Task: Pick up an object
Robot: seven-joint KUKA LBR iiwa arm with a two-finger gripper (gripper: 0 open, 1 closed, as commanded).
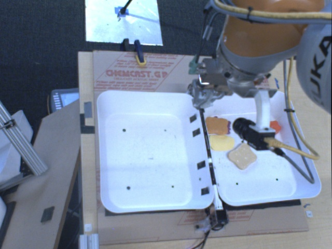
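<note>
The arm (264, 19) reaches in from the right over the far end of the right bin (270, 183). The left bin (145, 160) lies beside it, and both rest on a printed cardboard sheet (155, 69). The gripper (201, 98) hangs at the right bin's far left corner, by the seam between the bins; whether it is spread or closed cannot be made out, and nothing shows in its grasp. Just nearer the camera than the gripper lies an orange piece (217, 125), touching a yellow piece (222, 143), with a tan piece (242, 156) close by. A red bit (276, 126) sits further right.
</note>
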